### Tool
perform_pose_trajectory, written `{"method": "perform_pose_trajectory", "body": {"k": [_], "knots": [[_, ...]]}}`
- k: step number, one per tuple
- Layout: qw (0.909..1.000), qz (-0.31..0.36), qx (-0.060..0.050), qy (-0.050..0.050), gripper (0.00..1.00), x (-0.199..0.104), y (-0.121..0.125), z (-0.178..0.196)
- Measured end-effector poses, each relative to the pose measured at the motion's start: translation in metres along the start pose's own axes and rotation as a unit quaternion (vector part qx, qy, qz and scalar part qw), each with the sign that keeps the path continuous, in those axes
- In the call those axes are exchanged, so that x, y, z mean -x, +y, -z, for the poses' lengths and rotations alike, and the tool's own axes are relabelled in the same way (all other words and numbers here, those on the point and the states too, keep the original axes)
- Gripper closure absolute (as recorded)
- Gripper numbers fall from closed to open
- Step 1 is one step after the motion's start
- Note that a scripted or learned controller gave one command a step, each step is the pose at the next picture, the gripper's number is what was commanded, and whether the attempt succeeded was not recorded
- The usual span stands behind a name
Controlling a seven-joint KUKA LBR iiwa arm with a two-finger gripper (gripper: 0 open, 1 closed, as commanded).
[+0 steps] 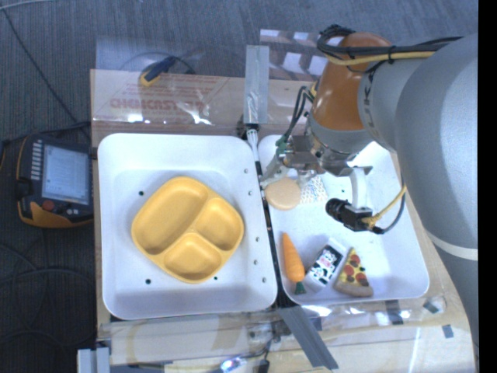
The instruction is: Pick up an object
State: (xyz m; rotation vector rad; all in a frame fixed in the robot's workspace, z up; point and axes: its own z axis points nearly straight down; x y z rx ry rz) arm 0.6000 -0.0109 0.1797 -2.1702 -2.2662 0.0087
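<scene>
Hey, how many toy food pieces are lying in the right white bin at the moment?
3: an orange toy carrot near the bin's left wall, a toy pizza slice at the front, and a round tan cookie by the gripper. The grey arm may hide more.

The big grey arm comes in from the right and bends down steeply, so I mostly see its back. The orange band sits just above the wrist, with black and yellow cables looping over it. The gripper hangs below, pointing downward, partly hidden under the wrist housing.
</scene>
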Motion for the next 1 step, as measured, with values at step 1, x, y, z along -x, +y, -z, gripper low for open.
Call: {"method": "perform_pose_trajectory", "body": {"k": [1], "knots": [[0.9942,0.108,0.000,-0.001,1.00,-0.0110,-0.0051,0.0003]]}}
